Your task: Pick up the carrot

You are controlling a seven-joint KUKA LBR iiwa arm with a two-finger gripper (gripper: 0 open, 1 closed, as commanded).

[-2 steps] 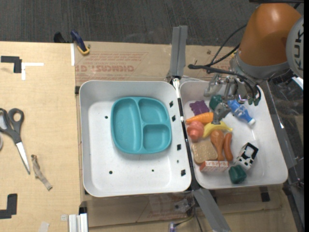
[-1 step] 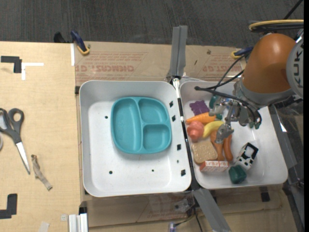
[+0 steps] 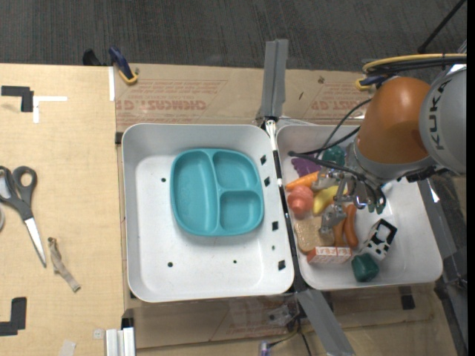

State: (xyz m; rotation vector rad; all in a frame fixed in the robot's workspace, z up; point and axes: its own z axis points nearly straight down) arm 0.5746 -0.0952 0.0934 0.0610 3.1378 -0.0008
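Here my gripper [image 3: 343,212] hangs low over the right bin [image 3: 415,262], reaching in from the right so that the wrist clears the bin wall. Whether it is released or clenched I cannot tell: the metal parts merge with the clutter beneath them.

The carrot [image 3: 306,177], as I judge it, is the orange piece up and to the left of my gripper, near the wall shared by the two bins. It lies partly under a purple item [image 3: 300,164] and just above a red-orange round fruit [image 3: 300,199]. A yellow piece [image 3: 324,199] sits between that fruit and my gripper. An orange-red sausage-like piece [image 3: 349,231] lies directly beneath my gripper and could be mistaken for the target.

Nearer the camera than my gripper are a small red-and-white box [image 3: 329,254], a dark green block [image 3: 364,268] and a black-and-white object [image 3: 381,237].

The left bin [image 3: 145,221], well apart from my gripper, carries a teal divided plate [image 3: 217,191]. Scissors [image 3: 24,206] rest on the tabletop [image 3: 59,162] farther left.

In my judgement the crowding makes a clean grasp unlikely without nudging neighbours.
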